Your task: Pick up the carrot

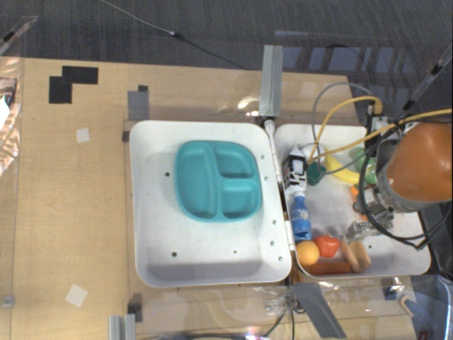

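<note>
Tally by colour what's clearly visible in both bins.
Teal: 1, plate
Blue: 1, bottle
Black-and-white: 1, tube
Green: 1, piece
Yellow: 1, banana
Orange: 1, ball
Red: 1, tomato
Brown: 1, sausage
Tan: 1, bun
Total: 9; arm may hide others.

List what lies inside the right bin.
The right bin holds a blue bottle, an orange, a tomato, a hot dog and a banana. The arm covers the bin's right part, so anything beneath it is hidden.
</note>
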### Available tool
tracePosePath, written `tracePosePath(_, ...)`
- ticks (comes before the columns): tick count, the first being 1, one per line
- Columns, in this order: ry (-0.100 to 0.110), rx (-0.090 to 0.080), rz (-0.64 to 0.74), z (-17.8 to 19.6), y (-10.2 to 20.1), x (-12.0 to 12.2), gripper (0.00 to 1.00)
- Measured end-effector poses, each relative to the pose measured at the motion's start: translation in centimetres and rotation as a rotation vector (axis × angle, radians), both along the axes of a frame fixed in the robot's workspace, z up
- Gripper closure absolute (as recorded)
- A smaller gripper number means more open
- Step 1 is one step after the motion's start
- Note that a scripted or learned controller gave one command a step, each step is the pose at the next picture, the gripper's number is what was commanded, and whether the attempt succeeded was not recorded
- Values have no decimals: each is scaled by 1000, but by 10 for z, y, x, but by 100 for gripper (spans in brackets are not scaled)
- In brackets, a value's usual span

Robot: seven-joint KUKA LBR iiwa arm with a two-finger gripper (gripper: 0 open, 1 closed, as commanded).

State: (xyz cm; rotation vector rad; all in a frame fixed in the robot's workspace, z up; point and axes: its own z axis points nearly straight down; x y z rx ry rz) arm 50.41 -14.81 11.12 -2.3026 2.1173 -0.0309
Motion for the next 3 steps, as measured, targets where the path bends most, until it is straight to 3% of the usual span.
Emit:
tracePosePath(1, 7, -3, 146, 136, 6, -14, 100)
tracePosePath(2, 6, -7, 222, 361, -39, -16, 100)
tracePosePath(3, 30, 8, 342, 163, -43, -18, 100)
